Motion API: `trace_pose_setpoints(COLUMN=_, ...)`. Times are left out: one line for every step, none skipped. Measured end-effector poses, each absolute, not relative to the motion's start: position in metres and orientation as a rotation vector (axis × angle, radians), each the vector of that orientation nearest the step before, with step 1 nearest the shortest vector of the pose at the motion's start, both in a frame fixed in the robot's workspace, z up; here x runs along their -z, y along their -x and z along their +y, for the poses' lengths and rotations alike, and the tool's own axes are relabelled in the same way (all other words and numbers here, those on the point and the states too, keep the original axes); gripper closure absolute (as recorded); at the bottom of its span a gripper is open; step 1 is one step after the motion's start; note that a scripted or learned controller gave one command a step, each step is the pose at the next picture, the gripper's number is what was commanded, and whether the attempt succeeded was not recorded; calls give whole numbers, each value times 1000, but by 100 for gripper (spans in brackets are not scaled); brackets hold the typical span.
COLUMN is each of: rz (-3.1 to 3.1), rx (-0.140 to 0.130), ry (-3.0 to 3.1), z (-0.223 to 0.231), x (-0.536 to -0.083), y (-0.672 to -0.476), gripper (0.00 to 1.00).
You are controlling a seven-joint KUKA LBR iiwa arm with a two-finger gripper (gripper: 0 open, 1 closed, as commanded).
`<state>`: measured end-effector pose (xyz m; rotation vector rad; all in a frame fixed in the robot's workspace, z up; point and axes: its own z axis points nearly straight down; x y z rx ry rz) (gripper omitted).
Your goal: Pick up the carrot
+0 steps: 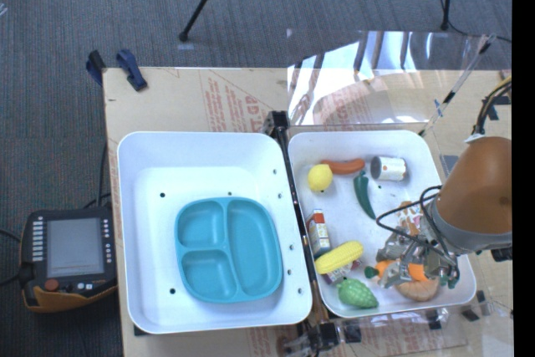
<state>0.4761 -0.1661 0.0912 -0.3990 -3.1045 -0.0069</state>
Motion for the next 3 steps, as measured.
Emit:
trace_pose_setpoints(rz=-3119, rx=4, ry=446, z=-105, x=-216, y=-579, gripper=100)
trace_pose_setpoints(rz=-3128, rx=5, ry=293, z=-6, x=-241, y=-636, gripper=100)
trace_pose_setpoints(rz=-3006, rx=-3, ry=889, z=-27, x=-188, y=-623, gripper=100)
